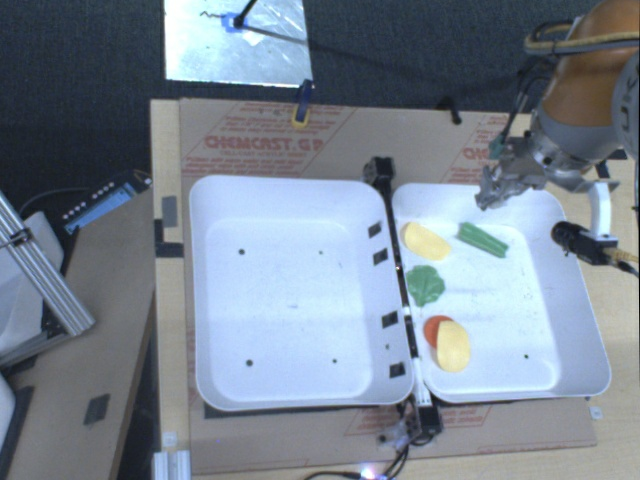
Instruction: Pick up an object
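Objects to be picked lie in the right bin (570, 308), and that bin serves as the landmark here. Near its far side, toward the middle, a green stick-shaped piece (483, 239) lies flat at a slant. Beside it, closer to the bin's left wall, rests a pale yellow lump (426, 241). Nearer the camera along that same left wall sits a green leafy piece (425, 285). Still nearer the camera, a red piece (436, 328) and a second yellow piece (453, 348) lie touching, the yellow one overlapping the red one's right side.

The tool (490, 198) hangs over the right bin's far edge, just beyond the green stick-shaped piece and apart from it. Nothing shows between its fingers, and whether they are spread or closed cannot be told from this view. The arm (590, 78) rises from it toward the bin's far right corner, its orange band showing above the wrist.

Against the right bin's left wall stands the left bin (290, 298), the two joined along a dark strip with clips (385, 258). Both bins rest on a brown cardboard sheet (260, 138) on the tabletop (100, 298). A shiny silver sheet (235, 28) lies beyond the cardboard, far to the left of the right bin.
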`<state>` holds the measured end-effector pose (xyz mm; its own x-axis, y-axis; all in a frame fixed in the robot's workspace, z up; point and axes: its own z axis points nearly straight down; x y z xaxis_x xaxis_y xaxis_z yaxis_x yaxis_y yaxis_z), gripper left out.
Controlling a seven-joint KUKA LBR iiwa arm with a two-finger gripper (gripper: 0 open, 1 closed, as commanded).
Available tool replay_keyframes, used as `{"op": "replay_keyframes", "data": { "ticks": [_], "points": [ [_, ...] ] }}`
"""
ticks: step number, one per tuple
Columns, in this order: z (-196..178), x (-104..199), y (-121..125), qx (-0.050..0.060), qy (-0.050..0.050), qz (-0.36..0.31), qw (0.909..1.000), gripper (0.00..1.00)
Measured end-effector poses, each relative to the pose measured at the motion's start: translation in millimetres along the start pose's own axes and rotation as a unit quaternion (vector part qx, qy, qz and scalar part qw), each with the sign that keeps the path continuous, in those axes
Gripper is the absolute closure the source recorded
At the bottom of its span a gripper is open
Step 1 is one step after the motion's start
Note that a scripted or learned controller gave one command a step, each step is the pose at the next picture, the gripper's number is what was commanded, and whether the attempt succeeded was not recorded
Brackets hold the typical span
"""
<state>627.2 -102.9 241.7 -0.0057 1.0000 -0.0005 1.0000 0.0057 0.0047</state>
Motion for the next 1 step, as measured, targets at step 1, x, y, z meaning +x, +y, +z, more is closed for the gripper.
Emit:
{"op": "replay_keyframes", "data": {
  "ticks": [1],
  "points": [
    [-42.8,-7.3,25.9,-0.002,0.000,0.000,1.0000,1.00]
  ]
}}
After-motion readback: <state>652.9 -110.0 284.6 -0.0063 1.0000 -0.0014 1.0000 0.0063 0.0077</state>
